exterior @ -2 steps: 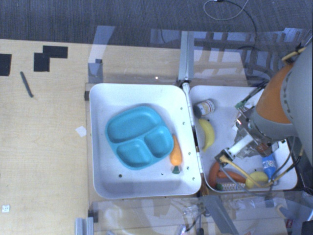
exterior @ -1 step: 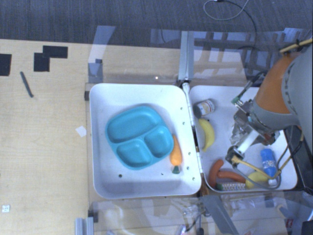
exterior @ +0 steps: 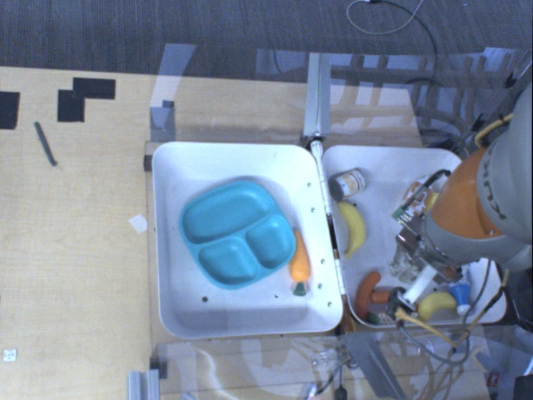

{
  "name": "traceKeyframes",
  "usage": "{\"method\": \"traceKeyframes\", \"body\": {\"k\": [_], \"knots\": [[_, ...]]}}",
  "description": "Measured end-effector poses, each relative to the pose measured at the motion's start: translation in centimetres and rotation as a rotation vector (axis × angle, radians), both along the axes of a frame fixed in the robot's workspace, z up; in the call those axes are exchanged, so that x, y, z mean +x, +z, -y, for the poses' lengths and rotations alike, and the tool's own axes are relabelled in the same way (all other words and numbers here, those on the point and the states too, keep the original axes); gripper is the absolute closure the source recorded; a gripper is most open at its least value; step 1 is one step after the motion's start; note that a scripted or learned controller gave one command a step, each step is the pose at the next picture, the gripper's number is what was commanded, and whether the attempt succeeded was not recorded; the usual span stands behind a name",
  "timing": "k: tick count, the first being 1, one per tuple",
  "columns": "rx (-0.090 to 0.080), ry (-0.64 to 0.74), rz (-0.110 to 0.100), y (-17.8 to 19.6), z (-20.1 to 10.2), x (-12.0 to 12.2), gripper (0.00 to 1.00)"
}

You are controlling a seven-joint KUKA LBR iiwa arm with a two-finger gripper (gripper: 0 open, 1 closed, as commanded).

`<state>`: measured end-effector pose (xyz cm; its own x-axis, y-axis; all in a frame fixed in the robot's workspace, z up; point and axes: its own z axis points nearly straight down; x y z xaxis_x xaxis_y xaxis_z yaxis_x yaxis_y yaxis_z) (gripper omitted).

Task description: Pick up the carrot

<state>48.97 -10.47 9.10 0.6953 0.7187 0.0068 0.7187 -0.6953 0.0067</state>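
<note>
Right bin, near edge: a reddish sausage-shaped thing [exterior: 367, 287] lay closest to me, with a small yellow piece [exterior: 435, 305] off to its right. It was clutter bunched in that corner, none of it the target.
Carrot [exterior: 300, 262]: there it was, over in the left bin [exterior: 191, 307]! It lay lengthwise along the right wall, green end toward me, tucked into the narrow lane between that wall and the blue plate [exterior: 237, 233]. I could not tell whether it touched the plate.
Gripper [exterior: 408, 252]: it hung over the right bin [exterior: 391, 151], just above the near clutter and on the wrong side of the divider from the carrot. Open or closed? I could not tell, because it was lost against its own hardware. No carrot was anywhere near it.
Arm [exterior: 466, 207]: grey with an orange band, it leaned in from the right and shadowed much of that bin.
What the pick called for: by my reckoning, a crossing to the left bin and a descent straight into that tight lane. The wall and the plate rim looked likely to foul the grasp.
Banana [exterior: 354, 227]: it curved along the right bin's left wall, just across the divider from the carrot.
Can [exterior: 348, 182]: it sat on its side in the far-left corner of the right bin.
Bench beyond: black tape marks [exterior: 83, 98] and a dark stick [exterior: 45, 143] lay well away from the bins.
</note>
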Motion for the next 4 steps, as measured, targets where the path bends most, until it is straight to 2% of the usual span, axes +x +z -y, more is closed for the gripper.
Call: {"method": "traceKeyframes", "body": {"k": [1,2,3,4], "knots": [[-0.005,-0.297,0.011,0.0,-1.7,0.2,1.00],[-0.005,0.185,0.001,-0.1,-1.8,3.6,1.00],[0.000,-0.030,-0.007,9.4,-3.2,0.8,1.00],[0.005,-0.294,0.000,-0.2,-2.0,0.0,1.00]]}}
